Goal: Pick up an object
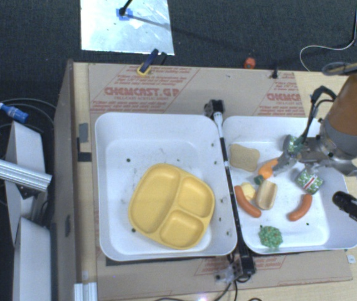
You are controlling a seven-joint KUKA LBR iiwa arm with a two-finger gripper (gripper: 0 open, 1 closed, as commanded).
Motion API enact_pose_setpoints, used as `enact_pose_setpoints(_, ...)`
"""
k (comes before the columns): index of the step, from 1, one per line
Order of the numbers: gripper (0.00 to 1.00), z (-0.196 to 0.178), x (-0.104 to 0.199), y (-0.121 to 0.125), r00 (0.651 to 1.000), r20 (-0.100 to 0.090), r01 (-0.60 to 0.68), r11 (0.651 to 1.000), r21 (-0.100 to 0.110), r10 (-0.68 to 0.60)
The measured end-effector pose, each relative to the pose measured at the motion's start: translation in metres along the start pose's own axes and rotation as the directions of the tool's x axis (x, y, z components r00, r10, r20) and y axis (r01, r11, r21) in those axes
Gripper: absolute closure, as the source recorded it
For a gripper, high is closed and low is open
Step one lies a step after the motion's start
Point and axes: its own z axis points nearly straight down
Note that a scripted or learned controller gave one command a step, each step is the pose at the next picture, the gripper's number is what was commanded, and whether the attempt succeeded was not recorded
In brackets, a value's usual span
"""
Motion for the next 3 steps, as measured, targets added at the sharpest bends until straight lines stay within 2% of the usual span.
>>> enact_pose_setpoints(1, 0.00, 0.114, -0.018, 0.040, 1.000, 0.000, -0.001, 1.000, -0.001, 0.001)
enact_pose_setpoints(2, 1.00, 0.103, -0.018, 0.040, 1.000, 0.000, 0.000, 1.000, -0.002, 0.000)
enact_pose_setpoints(3, 1.00, 0.013, 0.060, 0.003, 1.000, -0.001, 0.002, 1.000, -0.002, -0.002)
